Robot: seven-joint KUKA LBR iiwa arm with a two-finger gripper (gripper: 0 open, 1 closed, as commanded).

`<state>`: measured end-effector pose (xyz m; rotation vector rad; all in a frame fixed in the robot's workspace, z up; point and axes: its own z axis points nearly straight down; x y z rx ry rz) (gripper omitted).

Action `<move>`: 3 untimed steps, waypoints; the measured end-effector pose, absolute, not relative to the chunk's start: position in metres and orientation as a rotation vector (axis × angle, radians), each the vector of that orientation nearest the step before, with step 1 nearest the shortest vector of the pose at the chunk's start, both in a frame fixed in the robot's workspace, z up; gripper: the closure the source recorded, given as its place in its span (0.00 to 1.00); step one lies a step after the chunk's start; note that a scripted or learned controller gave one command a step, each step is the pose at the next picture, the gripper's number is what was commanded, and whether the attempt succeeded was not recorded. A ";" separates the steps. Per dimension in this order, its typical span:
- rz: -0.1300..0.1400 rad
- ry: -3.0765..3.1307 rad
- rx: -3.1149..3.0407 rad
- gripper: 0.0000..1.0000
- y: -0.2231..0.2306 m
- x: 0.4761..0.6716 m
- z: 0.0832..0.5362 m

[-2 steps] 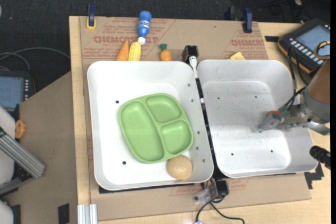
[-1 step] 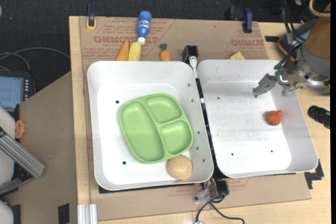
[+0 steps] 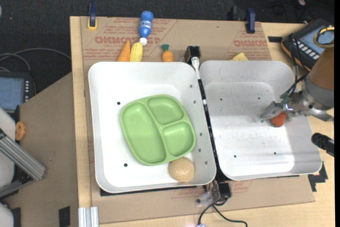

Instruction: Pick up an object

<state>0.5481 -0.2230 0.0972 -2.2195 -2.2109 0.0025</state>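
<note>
A small orange-red object point(image 3: 278, 120) lies at the right side of the right bin point(image 3: 239, 157). My gripper point(image 3: 273, 113) comes in from the right and sits right over it, touching or nearly touching its top. In the left bin point(image 3: 106, 87) rests a green divided plate point(image 3: 156, 129). A round tan object point(image 3: 181, 169) sits by the plate's near edge.
Behind the left bin, on the bench, lie a blue-capped bottle point(image 3: 145, 24), a corn cob point(image 3: 136, 51), a carrot point(image 3: 124, 52) and a small carrot point(image 3: 167, 54). A black clip point(image 3: 192, 53) sits where the two bins meet.
</note>
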 end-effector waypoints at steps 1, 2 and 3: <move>-0.001 -2.223 -2.222 1.00 -0.221 0.551 0.113; -0.011 -2.240 -2.223 1.00 -0.164 0.619 0.089; -0.015 -2.238 -2.216 1.00 -0.078 0.625 0.192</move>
